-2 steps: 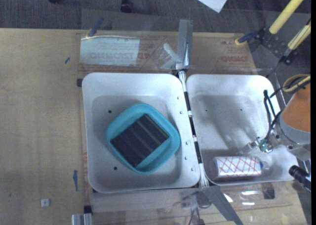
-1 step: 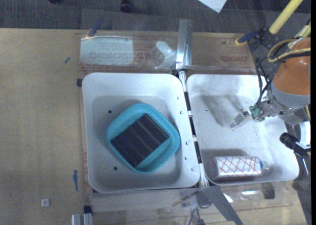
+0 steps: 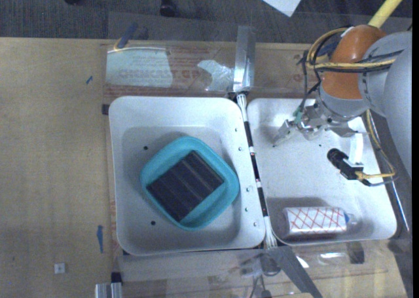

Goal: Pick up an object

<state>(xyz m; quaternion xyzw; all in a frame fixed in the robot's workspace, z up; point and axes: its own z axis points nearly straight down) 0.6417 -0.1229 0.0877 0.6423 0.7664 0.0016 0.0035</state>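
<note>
A teal square dish (image 3: pixel 190 182) lies tilted in the left bin (image 3: pixel 131 224), with a black ridged block (image 3: pixel 184 185) resting inside it. At the front of the right bin (image 3: pixel 294 179) lies a red-and-white checkered tube (image 3: pixel 316 219) on its side. My gripper (image 3: pixel 285 131) hangs over the back part of the right bin, near the divider, well apart from the tube and from the dish. Nothing shows in its grasp.
A metal divider rail (image 3: pixel 252 159) runs between the two bins. Behind the left bin, a taped clear plastic sheet (image 3: pixel 163 71) lies on the wooden bench. The grey arm with its orange band (image 3: pixel 350 54) enters from the upper right.
</note>
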